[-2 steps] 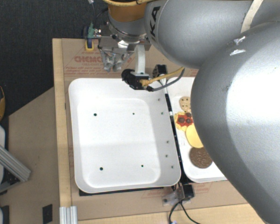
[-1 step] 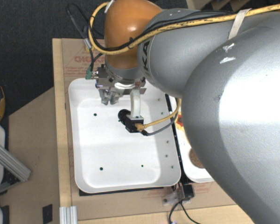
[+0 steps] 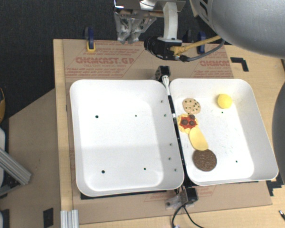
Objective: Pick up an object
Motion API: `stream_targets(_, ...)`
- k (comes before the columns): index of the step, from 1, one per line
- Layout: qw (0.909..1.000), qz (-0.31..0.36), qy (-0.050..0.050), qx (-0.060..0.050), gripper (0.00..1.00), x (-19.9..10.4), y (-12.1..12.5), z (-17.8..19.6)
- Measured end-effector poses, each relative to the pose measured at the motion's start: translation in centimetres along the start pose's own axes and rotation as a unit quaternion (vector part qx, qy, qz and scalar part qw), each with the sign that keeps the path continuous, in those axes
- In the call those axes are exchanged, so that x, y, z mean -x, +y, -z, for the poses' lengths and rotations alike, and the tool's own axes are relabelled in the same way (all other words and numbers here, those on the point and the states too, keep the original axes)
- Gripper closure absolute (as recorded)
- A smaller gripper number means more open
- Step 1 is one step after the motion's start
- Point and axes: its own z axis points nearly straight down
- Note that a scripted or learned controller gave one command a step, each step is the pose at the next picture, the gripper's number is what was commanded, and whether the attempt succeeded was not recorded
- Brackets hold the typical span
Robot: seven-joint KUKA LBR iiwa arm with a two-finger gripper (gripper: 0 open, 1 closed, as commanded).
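Though hanging beyond the far edge of the left bin (image 3: 80, 127), left unclear whether open or closed: gripper (image 3: 129, 32), nothing seen held. Lay along the right bin's (image 3: 247, 141) left edge: brown cookie (image 3: 204, 160), pale oval piece (image 3: 198, 139), chip cookie (image 3: 191, 105), red toy (image 3: 187, 122). Sat near its far edge: yellow ball (image 3: 223, 100).

yellow ball (image 3: 223, 100), brown cookie (image 3: 204, 160), white bins (image 3: 85, 127)
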Motion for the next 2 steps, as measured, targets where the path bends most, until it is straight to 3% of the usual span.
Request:
stream_targets(1, 0.9998, -0.001, -0.005, -0.017, 1.00, 0.1, -0.9, -13.3)
stream_targets(2, 1.0000, 0.000, 0.000, 0.000, 1.00, -0.1, -0.4, 10.2)
